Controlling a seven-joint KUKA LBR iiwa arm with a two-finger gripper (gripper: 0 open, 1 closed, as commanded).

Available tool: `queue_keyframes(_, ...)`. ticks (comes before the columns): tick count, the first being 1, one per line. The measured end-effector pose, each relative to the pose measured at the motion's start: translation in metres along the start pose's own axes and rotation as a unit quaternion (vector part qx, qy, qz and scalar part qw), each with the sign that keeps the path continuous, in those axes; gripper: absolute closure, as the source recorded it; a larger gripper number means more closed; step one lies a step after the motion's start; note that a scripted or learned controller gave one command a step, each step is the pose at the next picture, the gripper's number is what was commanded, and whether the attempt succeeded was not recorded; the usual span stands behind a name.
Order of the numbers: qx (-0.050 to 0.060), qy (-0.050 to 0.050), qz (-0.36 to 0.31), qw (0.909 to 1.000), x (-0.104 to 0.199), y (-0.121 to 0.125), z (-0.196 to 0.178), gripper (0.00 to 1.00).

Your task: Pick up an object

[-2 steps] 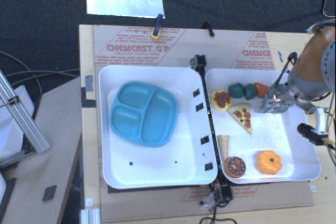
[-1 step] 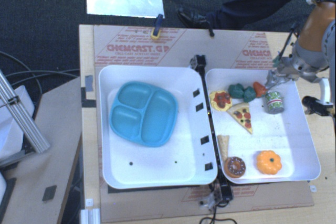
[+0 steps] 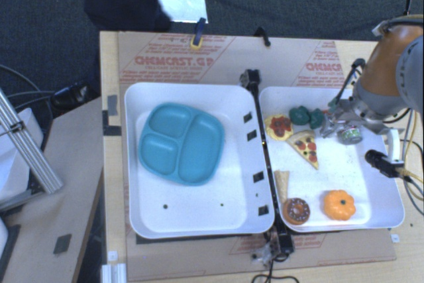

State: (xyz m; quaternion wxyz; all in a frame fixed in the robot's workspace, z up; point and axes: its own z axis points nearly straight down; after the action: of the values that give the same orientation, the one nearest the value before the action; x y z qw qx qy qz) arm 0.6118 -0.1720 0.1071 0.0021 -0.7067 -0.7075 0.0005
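Camera view first: the gripper [image 3: 339,124] hangs low over the right bin [image 3: 381,199], near its top edge. Its metal parts blur together, so I cannot tell how wide it is set, and I see nothing held in it.

Just beside the gripper, at about 9 o'clock from it, sits a dark green toy [image 3: 307,116]. A little past that, still toward 9 o'clock, is a yellow piece with red bits [image 3: 279,126]. At about 7 o'clock from the gripper lies a pizza slice [image 3: 305,146]. Any of these could be the thing to pick up, and the green toy looks like the closest one.

Farther off, at about 6 o'clock, an orange pumpkin [image 3: 339,204] rests near the bin's bottom edge. A chocolate donut [image 3: 296,210] sits at 7 o'clock, down in the corner, with a cone-shaped piece [image 3: 282,181] just above it.

To do this step well, I think the arm should line up right over the middle of one toy before it goes down. The green toy and the yellow piece are close together, so a sloppy drop could bump both. The pizza slice is flat and may be hard to grab. The pumpkin is round and stands alone, so it might be easier.

The left bin [image 3: 152,209] holds a blue tray [image 3: 180,144], well apart from the gripper at 9 o'clock.
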Motion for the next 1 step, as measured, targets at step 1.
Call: queue_keyframes(1, -0.008, -0.004, -0.002, 1.0, 0.0342, -0.0131, 0.0195, 1.0)
